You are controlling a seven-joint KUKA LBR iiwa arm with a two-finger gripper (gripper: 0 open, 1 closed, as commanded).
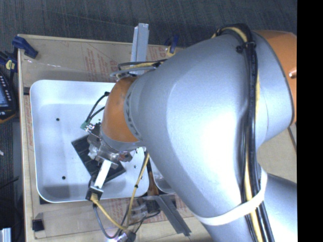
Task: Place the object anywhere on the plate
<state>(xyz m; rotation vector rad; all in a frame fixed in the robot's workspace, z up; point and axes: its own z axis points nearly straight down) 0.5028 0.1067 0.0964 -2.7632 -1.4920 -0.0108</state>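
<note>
A dark piece [82,148], flat and angular, lay on the floor of the left bin [45,100], near its middle and toward the near wall. Its exposed left edge slanted from far left to near right, and the long axis seemed to follow that line. Most of it was covered, so the true shape could not be told, nor whether it was the object or the plate.

The arm [202,135] reached in from the right and hid nearly all of the right bin [160,188], leaving a curve of rim. A blue clamp [23,45] sat at the bench's far left corner and a grey post [141,38] stood at the far edge.

The claw [103,154] hung directly over the piece, masked by the wrist. Whether it was wide, narrow or holding anything could not be told.
</note>
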